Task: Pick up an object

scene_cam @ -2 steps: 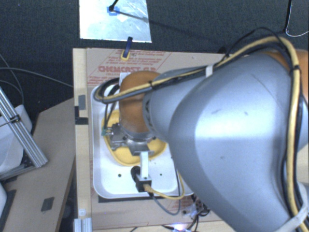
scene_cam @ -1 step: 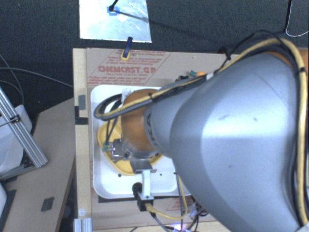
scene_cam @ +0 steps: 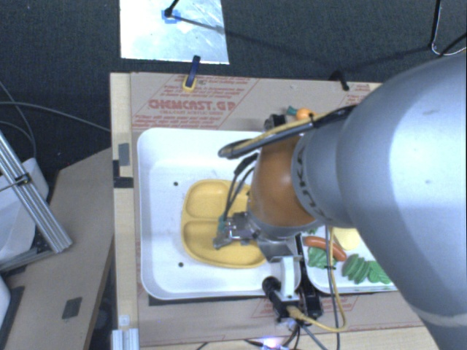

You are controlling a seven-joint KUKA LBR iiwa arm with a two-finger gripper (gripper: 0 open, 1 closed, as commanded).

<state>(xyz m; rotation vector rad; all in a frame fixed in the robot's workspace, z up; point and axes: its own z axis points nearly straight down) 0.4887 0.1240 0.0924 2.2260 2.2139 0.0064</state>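
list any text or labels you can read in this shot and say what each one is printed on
"CHEMCAST GP" in red on the brown board behind the left bin.
Smaller red lines around that word on the same board: too blurred to read.
Red print on the board's front strip, below the bins: too blurred to read.
Nothing readable on the yellow object or the arm.

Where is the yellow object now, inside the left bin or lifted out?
Inside: the yellow object lies flat on the left bin's floor.
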